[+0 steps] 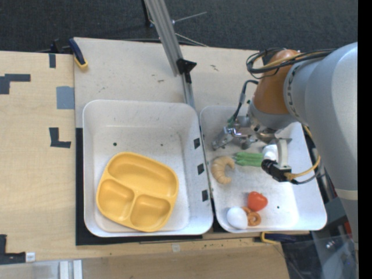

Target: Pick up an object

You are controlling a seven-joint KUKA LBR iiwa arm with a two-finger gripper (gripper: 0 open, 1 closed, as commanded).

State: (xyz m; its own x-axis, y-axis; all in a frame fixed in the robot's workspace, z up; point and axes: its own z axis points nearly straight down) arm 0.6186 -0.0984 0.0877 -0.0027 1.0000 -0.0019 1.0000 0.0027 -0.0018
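Grey arm (325, 97) bent over right bin (302, 214), gripper (228, 137) low

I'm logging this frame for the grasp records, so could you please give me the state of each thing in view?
Pincer: low in the right bin, above the croissant.
Croissant: lying loose in the right bin.
Green item: lying flat, partly under the arm.
Red item: resting on the bin floor.
White ball: at the bin's near wall.
Yellow tray: upright, in the left bin.
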